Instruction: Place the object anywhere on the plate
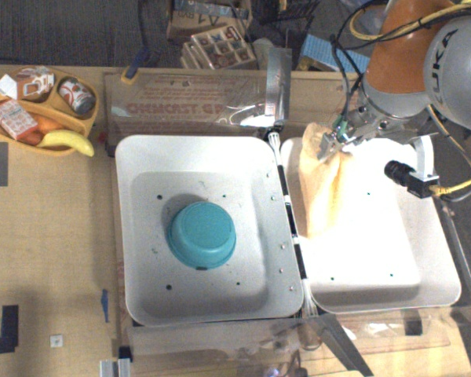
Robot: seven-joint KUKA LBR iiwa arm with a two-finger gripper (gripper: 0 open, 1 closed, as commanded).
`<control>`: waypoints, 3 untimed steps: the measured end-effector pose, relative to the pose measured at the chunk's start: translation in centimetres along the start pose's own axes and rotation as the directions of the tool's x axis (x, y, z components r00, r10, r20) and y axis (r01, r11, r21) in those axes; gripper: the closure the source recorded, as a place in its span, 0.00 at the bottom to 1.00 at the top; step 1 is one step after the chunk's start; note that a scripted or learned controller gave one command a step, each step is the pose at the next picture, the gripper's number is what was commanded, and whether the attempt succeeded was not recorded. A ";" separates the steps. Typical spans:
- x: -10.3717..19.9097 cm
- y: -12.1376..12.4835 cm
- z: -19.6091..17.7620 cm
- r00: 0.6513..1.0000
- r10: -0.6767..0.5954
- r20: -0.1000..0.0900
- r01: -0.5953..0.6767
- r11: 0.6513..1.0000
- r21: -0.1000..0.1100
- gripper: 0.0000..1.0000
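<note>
While the arm [424,45] leans in from the right, lettering reading "UKA" shows on its grey casing. Red print on the cardboard [188,107] behind the bins is too blurred to read. Two bins: the left bin [137,171] carries one teal plate [202,235], the right bin [392,242] one tan cloth [320,199]. The gripper [334,141] has its fingers narrow, pinching the cloth's top end, the rest trailing down the bin's left side, well apart from the plate. One banana [67,140] sits far left on the worktop [39,234].

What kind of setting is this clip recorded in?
Most likely a robotics lab bench: a grey arm reaches over two white bins, with loose cables and boxes behind, and toy food in a tray.
</note>
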State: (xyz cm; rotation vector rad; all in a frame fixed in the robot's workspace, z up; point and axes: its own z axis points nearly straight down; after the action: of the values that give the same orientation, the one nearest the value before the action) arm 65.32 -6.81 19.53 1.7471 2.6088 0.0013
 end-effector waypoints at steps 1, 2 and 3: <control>-0.3 0.0 -2.8 1.000 0.002 0.000 -0.002 1.000 0.001 1.00; 5.0 -1.5 -3.2 0.922 -0.387 -0.004 0.387 0.922 0.003 1.00; 10.7 -2.1 -3.6 0.700 -0.714 -0.004 0.714 0.700 0.000 1.00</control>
State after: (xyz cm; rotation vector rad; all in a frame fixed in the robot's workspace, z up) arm 59.32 2.26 23.13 0.6016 3.0859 0.0009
